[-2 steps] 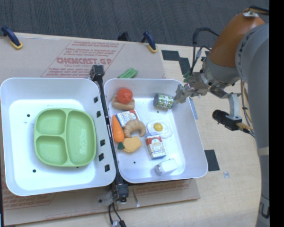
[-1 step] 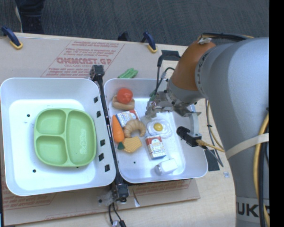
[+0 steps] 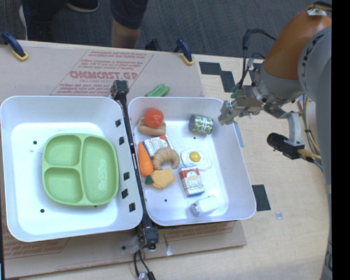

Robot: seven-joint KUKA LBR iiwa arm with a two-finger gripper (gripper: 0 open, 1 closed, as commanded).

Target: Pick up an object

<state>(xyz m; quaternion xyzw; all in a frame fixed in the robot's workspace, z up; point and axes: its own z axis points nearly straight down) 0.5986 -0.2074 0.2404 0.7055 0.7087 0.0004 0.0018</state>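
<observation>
Toy foods [image 3: 163,156], about nine, right bin [image 3: 236,174]; one green tray [image 3: 80,169].

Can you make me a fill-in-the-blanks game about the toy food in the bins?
1. The green divided plate lies in the ____ bin.
2. The toy carrot is coloured ____.
3. The tomato is coloured ____.
4. The pincer hangs near the right bin's rim, closest to the green ____.

Missing words: left; orange; red; can
</observation>
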